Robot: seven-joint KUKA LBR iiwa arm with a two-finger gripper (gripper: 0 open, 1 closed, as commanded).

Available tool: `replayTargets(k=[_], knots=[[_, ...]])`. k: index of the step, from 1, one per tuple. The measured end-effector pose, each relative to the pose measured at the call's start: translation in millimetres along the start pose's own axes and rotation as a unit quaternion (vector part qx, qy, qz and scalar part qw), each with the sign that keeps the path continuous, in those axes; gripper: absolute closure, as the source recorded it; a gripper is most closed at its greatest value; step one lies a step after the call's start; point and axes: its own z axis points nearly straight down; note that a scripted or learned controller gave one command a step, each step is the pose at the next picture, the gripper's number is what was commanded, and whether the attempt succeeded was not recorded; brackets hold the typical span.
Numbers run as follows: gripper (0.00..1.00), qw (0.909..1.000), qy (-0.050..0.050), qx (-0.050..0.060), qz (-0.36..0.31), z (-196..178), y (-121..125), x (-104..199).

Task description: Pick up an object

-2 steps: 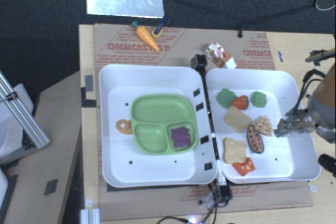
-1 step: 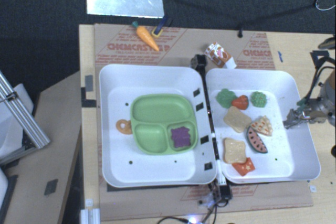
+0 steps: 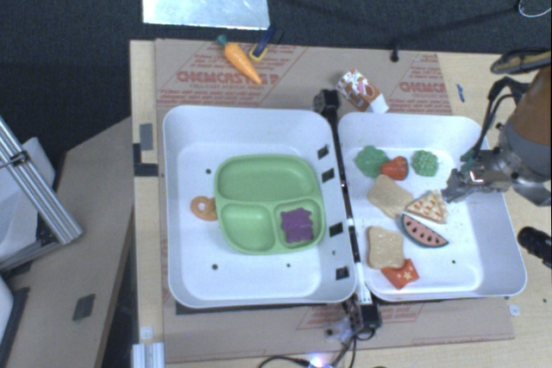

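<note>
I am bringing my tool (image 3: 455,188), which is gripping nothing and whose spread I cannot tell, down at the right bin's (image 3: 496,267) right edge beside the pizza slice (image 3: 428,207), and next I judge it needs lowering squarely over that slice.

Beside the grey gripper (image 3: 460,184): pizza slice (image 3: 428,207), tan with red spots. Below it: watermelon slice (image 3: 423,232), red, dark-rimmed. Farther away: green divided tray (image 3: 259,185) holding a purple piece (image 3: 297,225).

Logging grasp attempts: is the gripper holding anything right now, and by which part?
Nothing is held; the gripper hangs beside the pizza slice in the right bin.
</note>
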Motion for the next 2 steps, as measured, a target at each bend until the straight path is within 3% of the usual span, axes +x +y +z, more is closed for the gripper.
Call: replayTargets(k=[2], knots=[[1.00, 1.0000, 0.001, 0.000, -0.001, -1.8, 40.6, 100.2]])
